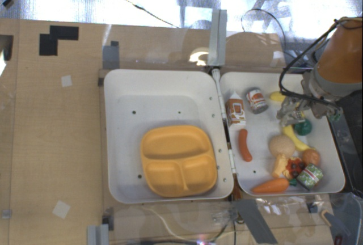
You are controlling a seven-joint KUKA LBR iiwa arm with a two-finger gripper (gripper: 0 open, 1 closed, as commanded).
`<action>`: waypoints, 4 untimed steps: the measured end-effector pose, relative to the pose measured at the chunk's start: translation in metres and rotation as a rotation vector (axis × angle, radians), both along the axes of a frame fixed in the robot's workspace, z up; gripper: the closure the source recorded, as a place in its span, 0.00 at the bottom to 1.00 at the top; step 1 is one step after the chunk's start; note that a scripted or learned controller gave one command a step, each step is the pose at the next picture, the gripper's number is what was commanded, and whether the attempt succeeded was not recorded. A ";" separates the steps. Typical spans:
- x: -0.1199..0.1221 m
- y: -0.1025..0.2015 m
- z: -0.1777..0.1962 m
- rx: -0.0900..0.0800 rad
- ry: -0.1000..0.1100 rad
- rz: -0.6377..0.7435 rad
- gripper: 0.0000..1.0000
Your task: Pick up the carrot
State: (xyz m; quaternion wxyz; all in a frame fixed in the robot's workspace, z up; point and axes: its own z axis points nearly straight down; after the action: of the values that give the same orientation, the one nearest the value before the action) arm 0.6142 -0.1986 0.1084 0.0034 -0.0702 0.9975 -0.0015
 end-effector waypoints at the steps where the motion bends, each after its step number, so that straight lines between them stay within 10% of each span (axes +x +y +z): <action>1: -0.073 0.001 0.002 0.000 -0.001 0.173 1.00; 2: -0.059 -0.007 0.112 -0.007 -0.007 0.546 1.00; 3: -0.067 0.067 0.179 -0.003 -0.009 0.430 1.00; 4: -0.096 0.104 -0.012 0.002 -0.002 0.162 1.00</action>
State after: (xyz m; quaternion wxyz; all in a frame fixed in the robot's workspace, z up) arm 0.5185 -0.0943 0.0960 0.0045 -0.1508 0.9886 -0.0003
